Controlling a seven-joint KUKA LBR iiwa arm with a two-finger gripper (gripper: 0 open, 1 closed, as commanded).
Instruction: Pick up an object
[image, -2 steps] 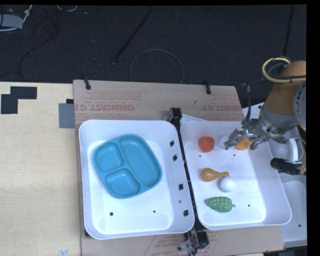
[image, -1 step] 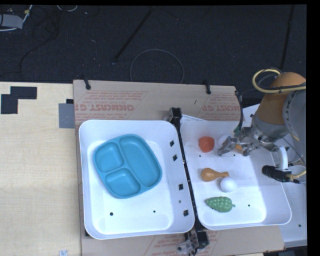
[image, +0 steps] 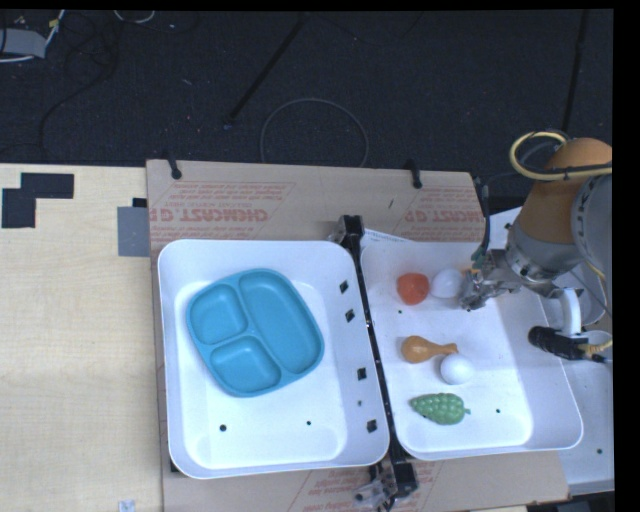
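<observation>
Orange drumstick toy (image: 428, 349) lying left-right, thin end rightward toward white ball (image: 457, 370); fingers' (image: 478, 290) state unclear.

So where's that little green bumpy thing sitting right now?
The green bumpy toy lies in the right-hand bin, near its front edge, just below the white ball and the orange drumstick-shaped toy.

cardboard sheet (image: 300, 205), upside-down print "CHEMCRZT"
</observation>
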